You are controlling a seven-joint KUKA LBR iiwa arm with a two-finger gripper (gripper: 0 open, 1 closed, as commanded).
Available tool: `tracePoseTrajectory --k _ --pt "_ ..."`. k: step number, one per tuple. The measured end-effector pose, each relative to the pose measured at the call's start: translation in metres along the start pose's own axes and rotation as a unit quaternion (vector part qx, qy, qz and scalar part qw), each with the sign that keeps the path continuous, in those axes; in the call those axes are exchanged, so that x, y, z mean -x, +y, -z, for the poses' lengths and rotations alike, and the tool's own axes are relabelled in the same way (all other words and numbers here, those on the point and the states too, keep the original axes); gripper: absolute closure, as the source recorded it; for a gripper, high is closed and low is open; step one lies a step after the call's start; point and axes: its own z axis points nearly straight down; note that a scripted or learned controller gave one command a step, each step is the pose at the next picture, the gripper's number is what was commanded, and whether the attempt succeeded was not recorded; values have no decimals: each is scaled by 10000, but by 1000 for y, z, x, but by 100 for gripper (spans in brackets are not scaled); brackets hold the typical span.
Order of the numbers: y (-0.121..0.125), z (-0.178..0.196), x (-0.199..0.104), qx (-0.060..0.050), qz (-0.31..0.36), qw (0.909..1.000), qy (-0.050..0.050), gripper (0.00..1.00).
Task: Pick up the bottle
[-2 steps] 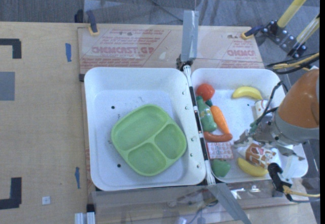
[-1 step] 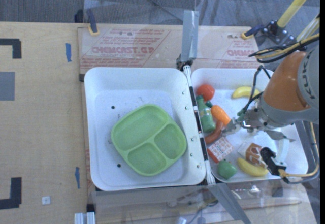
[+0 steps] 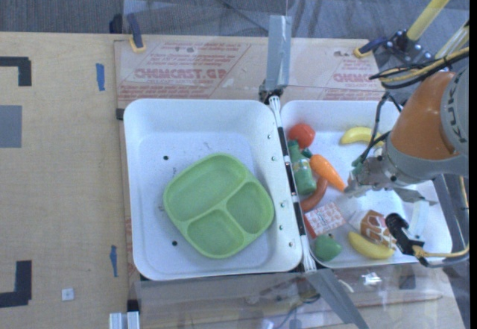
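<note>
The bottle (image 3: 302, 171) is green with a label and lies along the left wall of the right bin (image 3: 440, 242), just below a red tomato (image 3: 301, 133). An orange carrot (image 3: 326, 171) lies against its right side. My gripper (image 3: 361, 180) hangs low over the middle of the right bin, to the right of the carrot and apart from the bottle. The grey and orange arm (image 3: 421, 133) reaches in from the right and hides part of the bin behind it.
The right bin also holds a yellow banana (image 3: 356, 135) at the back, another banana (image 3: 370, 245) at the front, a red-and-white packet (image 3: 324, 219), a green fruit (image 3: 326, 248) and a brown pastry (image 3: 375, 226). A green divided plate (image 3: 218, 206) lies in the left bin (image 3: 149, 133).
</note>
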Motion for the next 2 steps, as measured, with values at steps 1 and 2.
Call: tracePoseTrajectory --k 1,2 --pt "53 132 32 -63 1153 9933 48 100" --pt "65 311 54 -69 130 9999 37 100"
